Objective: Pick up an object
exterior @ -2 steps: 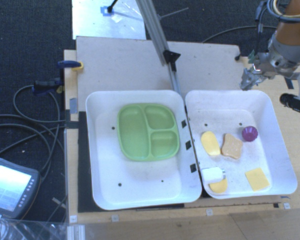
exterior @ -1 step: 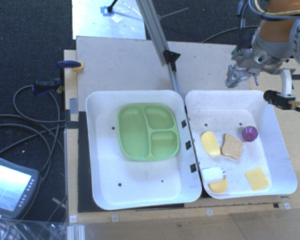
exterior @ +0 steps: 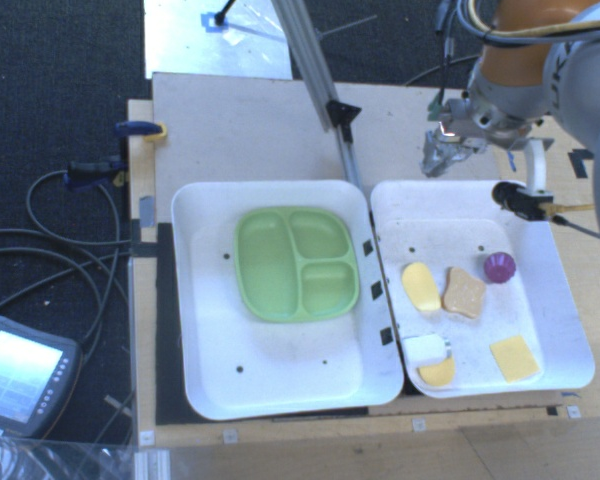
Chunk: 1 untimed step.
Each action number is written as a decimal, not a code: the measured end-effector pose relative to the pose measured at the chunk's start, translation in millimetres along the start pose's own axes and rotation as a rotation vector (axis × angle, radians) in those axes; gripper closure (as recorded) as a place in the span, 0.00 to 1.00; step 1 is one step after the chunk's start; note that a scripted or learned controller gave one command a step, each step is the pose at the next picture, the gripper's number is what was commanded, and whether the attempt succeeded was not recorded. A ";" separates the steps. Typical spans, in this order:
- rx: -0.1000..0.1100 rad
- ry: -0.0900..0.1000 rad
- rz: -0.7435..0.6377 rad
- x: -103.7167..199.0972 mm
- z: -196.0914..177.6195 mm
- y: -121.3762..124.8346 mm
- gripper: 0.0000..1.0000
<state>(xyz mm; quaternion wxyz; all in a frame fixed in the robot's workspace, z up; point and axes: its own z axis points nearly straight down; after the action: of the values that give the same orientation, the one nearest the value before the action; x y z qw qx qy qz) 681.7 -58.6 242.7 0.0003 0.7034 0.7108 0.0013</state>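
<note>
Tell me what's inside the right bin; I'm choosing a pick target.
The right bin holds a yellow oval piece, toast slice, purple ball, yellow square, and a white block partly covering an orange piece.

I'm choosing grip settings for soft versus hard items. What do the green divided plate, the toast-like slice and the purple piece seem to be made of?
Green divided plate: probably moulded plastic, matte, uniform colour with rounded compartment ridges.
Toast-like slice: looks like toy food, plastic or foam; the flat tan face with a darker edge leaves it open.
Purple piece: likely plastic, with a slight sheen; too small to tell more.
</note>
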 end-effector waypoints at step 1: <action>0.000 0.001 -0.002 61.5 -5.1 2.6 1.00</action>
<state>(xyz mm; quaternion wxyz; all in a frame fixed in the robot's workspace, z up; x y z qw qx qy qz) 683.6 3.0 247.9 -0.0001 0.7029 0.7113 0.0019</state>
